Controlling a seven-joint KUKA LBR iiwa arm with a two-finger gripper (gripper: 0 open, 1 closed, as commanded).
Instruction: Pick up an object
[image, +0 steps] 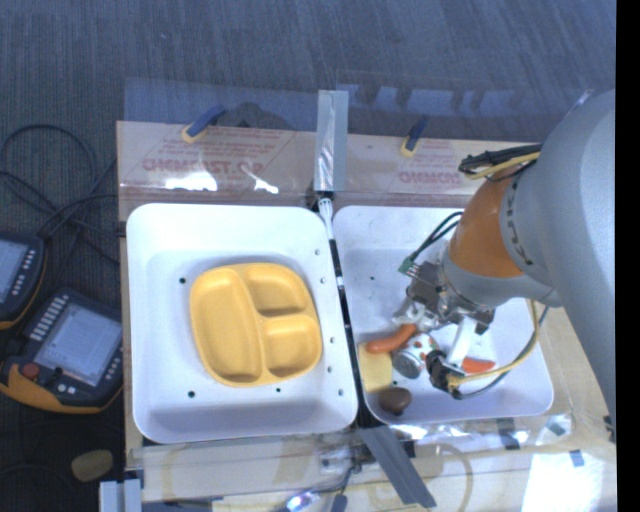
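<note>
My gripper (437, 340) reaches down into the right bin (375, 240), low over a cluster of small objects near the bin's front. An orange carrot-like piece (388, 341) lies just left of it, touching or nearly touching the fingers. A brown rounded object (395, 401) sits at the front edge, with a pale yellow flat piece (374, 373) beside it. A white and orange item (474, 357) lies right of the gripper. The wrist hides the fingertips.
The left bin (150, 250) holds a yellow three-compartment tray (255, 322). A divider rail (336, 270) runs between the bins. The grey arm and its orange band (490, 240) cover the right bin's upper right. Cables loop around the wrist.
</note>
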